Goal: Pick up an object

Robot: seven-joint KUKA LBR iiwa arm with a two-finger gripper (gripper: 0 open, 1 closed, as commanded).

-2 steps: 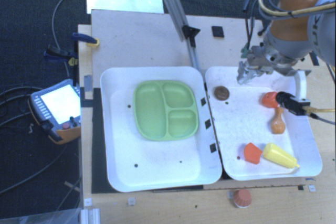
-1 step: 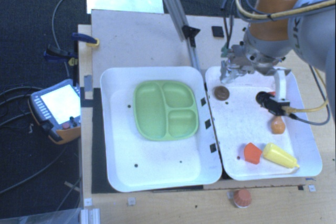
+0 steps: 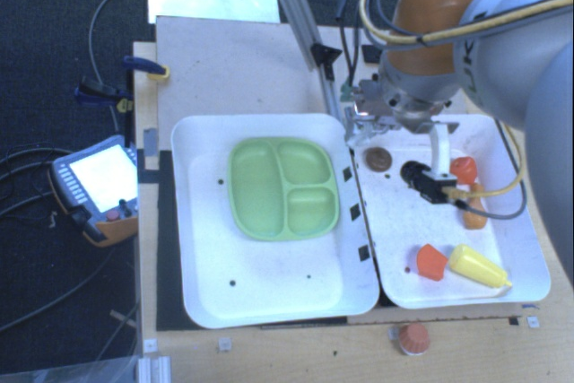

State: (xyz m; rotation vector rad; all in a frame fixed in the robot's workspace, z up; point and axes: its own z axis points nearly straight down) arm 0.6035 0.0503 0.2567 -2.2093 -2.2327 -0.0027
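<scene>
Camera view shows the gripper (image 3: 360,132) over the far-left corner of the right bin (image 3: 404,233), close to the wall where this bin meets the left bin (image 3: 269,278). Whether the gripper is open or closed I cannot tell, because the wrist covers it from above, and I see nothing held in it. The nearest thing to pick is, I think, the brown disc (image 3: 378,159). It lies flat on the floor of the right bin, just beside the gripper, toward the camera and a little to the view's right. It is round, so it has no long axis, and any turn of the wrist should serve. There is only 1 arm, so no choice there. 2 more things, an orange block (image 3: 431,262) and a yellow cone (image 3: 478,266), lie well apart from the gripper at the near side of the same bin.
</scene>
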